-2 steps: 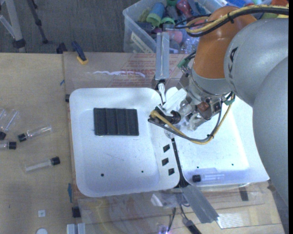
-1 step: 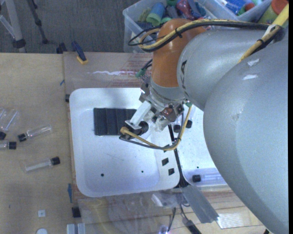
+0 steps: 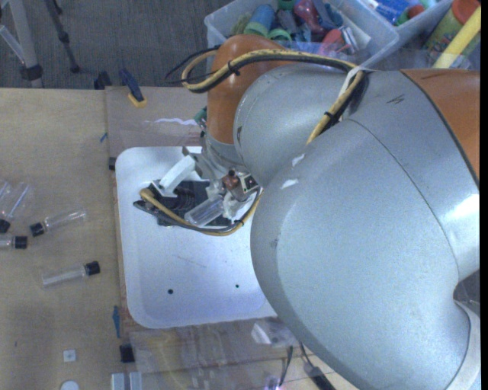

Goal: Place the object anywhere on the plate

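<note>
The grey arm with its orange band (image 3: 229, 57) reaches in from the right and covers most of the view. Its gripper (image 3: 200, 210) hangs low over the upper middle of the white bin (image 3: 191, 289), at the end of the wrist. The arm's bulk hides the right side of the bench and whatever lies there. The bare floor of the bin shows two small dark specks near its front.
Several clear tubes with black caps (image 3: 70, 272) lie on the wooden bench left of the bin. A tub of colourful items (image 3: 305, 23) stands at the back. A blue clip (image 3: 134, 91) sits near the bin's far left corner. Clear plastic pieces (image 3: 198, 358) lie in front.
</note>
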`<state>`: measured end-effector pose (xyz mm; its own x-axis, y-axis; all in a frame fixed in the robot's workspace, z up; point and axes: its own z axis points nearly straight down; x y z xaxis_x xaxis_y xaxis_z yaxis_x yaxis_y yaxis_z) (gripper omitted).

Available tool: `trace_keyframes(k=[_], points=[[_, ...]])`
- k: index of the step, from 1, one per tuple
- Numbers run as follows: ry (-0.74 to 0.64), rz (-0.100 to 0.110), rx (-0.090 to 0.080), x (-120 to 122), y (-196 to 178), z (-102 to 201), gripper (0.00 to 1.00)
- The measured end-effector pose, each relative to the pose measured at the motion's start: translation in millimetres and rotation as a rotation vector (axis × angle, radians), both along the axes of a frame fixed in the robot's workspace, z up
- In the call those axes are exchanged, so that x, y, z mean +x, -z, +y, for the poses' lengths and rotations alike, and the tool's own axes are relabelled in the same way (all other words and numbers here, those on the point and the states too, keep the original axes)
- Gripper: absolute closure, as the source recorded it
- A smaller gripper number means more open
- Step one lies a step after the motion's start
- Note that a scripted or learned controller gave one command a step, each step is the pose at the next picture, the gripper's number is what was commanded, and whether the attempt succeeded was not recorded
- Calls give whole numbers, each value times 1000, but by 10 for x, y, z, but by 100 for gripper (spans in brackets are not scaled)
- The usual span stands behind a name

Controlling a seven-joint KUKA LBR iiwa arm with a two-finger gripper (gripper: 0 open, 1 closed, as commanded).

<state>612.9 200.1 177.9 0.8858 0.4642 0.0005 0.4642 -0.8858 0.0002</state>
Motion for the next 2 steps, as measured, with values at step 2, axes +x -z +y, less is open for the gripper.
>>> trace_keyframes(k=[2], points=[[-113,7,0,-499,892,9,100]])
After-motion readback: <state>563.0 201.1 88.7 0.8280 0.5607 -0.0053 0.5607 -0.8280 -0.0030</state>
